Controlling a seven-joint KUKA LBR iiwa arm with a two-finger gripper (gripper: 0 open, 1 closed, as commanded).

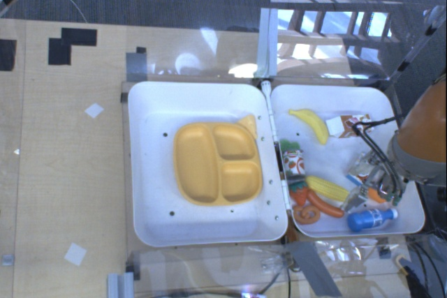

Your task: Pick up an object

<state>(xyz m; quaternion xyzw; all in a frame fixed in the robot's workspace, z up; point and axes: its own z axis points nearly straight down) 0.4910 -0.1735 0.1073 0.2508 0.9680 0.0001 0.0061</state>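
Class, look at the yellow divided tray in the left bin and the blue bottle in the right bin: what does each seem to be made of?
The yellow divided tray looks like moulded plastic with a matte finish: uniform colour, rounded compartment walls, soft highlights. The blue bottle also seems plastic, slightly glossy, with a white cap end; it is too small to be sure.

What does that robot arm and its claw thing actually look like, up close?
The arm comes in from the right as a rounded grey body with a broad orange band above the wrist. Thin black cables loop from it along to the gripper, a small cluster of silvery metal and dark parts with a touch of orange, hanging over the right bin.
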